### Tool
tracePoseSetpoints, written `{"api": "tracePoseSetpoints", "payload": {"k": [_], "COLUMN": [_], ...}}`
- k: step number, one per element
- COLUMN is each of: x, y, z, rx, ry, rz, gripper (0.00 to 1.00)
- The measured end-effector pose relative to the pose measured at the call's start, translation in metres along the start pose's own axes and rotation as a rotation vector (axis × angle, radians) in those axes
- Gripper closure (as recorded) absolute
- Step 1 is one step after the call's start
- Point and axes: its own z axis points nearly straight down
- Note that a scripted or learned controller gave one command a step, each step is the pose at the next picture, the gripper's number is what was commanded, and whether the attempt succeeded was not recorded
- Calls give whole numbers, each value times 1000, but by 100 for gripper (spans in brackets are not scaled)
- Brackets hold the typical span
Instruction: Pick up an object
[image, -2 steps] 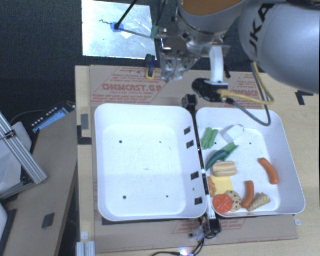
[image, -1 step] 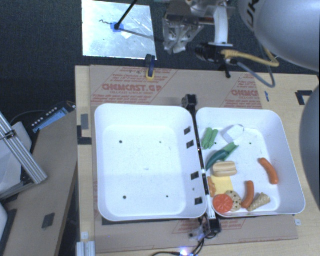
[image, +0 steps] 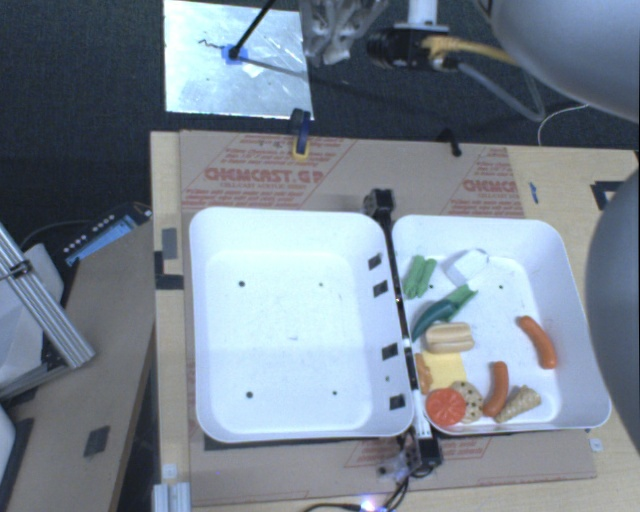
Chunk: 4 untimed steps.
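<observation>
The right bin (image: 573, 300) holds several toy foods. Light green pea pods (image: 420, 275) and a white piece (image: 466, 266) lie near its back. A dark green vegetable (image: 443, 308) and a hot dog bun (image: 448, 336) sit by the left wall. A yellow cheese wedge (image: 445, 370), a red tomato slice (image: 447, 406), a cookie (image: 468, 398), an orange sausage (image: 497, 382) and a cone (image: 517, 403) crowd the front. Another sausage (image: 537, 341) lies alone at the right. My gripper (image: 333, 32) hangs high at the top of the view, far from both bins.
The left bin (image: 290, 320) stands beside the right one, joined by a black divider (image: 395, 300). Both rest on cardboard (image: 270, 170). A blue-yellow clamp (image: 300, 133) sits behind them. A metal rail (image: 35, 310) is at the left. The grey arm (image: 570, 45) fills the top right.
</observation>
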Motion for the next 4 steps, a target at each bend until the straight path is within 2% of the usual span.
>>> {"api": "tracePoseSetpoints", "payload": {"k": [1,2,3,4], "x": [13,12,15,12], "y": [-1,-14,-109,-39], "z": [112,-4,29,4], "rx": [19,-4,11,4], "ry": [-6,1,-2,-3], "rz": [3,2,0,8], "gripper": [100,100,100,100]}}
